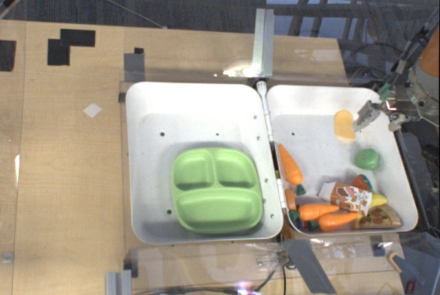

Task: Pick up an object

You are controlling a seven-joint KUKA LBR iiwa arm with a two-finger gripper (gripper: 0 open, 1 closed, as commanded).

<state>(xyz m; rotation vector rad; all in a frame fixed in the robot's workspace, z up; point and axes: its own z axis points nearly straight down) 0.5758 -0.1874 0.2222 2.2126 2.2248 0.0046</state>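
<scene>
My gripper [380,116] hangs over the back right corner of the right bin [309,108], open, with nothing between its fingers. One fingertip [361,117] is just right of a pale yellow object [344,124] lying on the bin floor. A green round object [368,159] sits a little nearer the front. An orange carrot [290,166] lies along the bin's left wall. Two more carrots [328,215] lie at the front, beside a small printed carton [352,197] and a yellow piece [378,201].
The left bin [158,115] holds a green divided plate [216,189] toward its front. A metal post [264,42] stands behind the ridge between the two bins. Cables and arm parts [416,53] crowd the right side.
</scene>
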